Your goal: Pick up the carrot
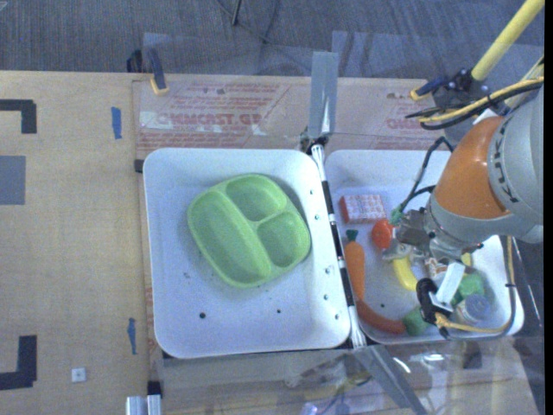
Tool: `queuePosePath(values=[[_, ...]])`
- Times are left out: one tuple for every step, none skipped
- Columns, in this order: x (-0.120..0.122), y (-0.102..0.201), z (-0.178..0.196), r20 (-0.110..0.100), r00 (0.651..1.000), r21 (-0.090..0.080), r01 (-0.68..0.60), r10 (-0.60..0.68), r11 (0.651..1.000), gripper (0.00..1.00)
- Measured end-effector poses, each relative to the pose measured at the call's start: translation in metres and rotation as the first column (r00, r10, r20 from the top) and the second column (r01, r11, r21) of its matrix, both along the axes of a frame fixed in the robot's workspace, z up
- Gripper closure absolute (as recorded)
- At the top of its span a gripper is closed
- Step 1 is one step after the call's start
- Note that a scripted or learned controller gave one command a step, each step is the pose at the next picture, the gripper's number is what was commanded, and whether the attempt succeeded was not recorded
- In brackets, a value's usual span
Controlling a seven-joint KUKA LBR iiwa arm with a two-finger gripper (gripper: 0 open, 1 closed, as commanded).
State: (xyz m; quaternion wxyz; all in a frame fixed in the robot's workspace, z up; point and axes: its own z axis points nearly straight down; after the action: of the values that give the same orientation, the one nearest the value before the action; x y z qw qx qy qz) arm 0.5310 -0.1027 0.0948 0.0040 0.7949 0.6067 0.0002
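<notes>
The carrot (354,268) is a long orange piece with a small green top. It lies lengthwise along the left wall of the right bin (341,169). My gripper (404,245) hangs over the middle of that bin, a little to the right of the carrot and apart from it. It sits just above a yellow banana (403,274) and beside a small red tomato (382,233). The arm's grey body and orange band cover the bin's right half.
A red-orange curved pepper (380,320) with a green stem lies along the right bin's front, just below the carrot. A pink box (363,207) sits at the back, and green pieces (472,284) at the right. The left bin (173,318) holds a green divided plate (249,229).
</notes>
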Motion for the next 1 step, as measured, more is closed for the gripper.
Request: queuePosePath(values=[[0.0671, -0.0255, -0.0075, 0.001, 0.98, 0.004, 0.198, -0.198, 0.98, 1.0]])
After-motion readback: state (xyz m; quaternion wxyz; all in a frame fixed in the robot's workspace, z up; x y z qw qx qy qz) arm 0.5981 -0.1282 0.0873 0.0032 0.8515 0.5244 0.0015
